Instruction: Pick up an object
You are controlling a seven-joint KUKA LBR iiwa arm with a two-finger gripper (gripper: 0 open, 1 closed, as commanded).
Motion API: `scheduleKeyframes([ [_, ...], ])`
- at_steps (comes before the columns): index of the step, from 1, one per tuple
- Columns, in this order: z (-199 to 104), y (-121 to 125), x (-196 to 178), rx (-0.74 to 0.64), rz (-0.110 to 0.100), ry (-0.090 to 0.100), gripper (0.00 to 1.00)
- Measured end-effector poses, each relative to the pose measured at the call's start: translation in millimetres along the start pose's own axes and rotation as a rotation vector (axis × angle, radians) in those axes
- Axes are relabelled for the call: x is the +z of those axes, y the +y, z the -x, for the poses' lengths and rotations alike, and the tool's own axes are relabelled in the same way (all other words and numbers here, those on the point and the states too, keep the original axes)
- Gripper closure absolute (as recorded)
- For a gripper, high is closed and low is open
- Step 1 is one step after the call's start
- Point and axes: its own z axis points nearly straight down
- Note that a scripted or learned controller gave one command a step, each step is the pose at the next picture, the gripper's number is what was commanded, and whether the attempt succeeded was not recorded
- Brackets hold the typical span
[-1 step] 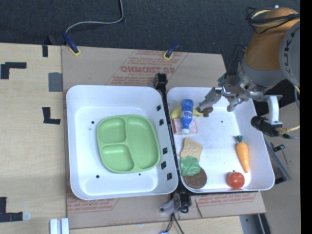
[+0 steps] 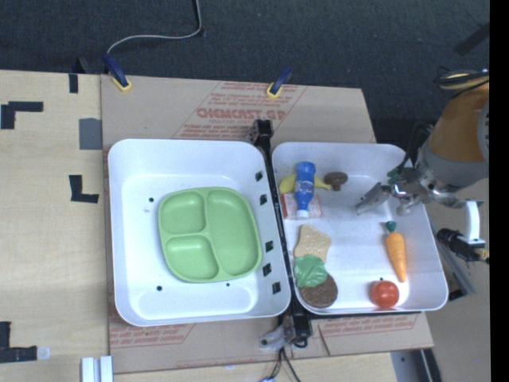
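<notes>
My gripper (image 2: 389,203) hangs over the right side of the right bin (image 2: 358,151), open, with nothing between its fingers. One grey finger (image 2: 369,198) points left; the other sits near the bin's right wall. Just below the gripper lies an orange carrot (image 2: 396,253), its green top toward the fingers and apart from them. A red tomato (image 2: 384,293) rests in the bin's front right corner. A blue bottle (image 2: 304,188) lies at the bin's left side, with a yellow piece (image 2: 286,185) beside it and a brown mushroom (image 2: 336,180) to its right.
A bread slice (image 2: 312,242), a green lettuce leaf (image 2: 310,271) and a brown round patty (image 2: 320,294) lie at the right bin's front left. The left bin (image 2: 135,165) holds a green divided plate (image 2: 209,233). The grey and orange arm (image 2: 461,146) stands over the right rim.
</notes>
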Motion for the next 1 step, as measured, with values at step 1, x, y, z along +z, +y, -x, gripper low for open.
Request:
scheduleKeyframes([
  [1, -54.4, 88.0, 54.7, -0.005, 0.01, 0.0, 0.0],
])
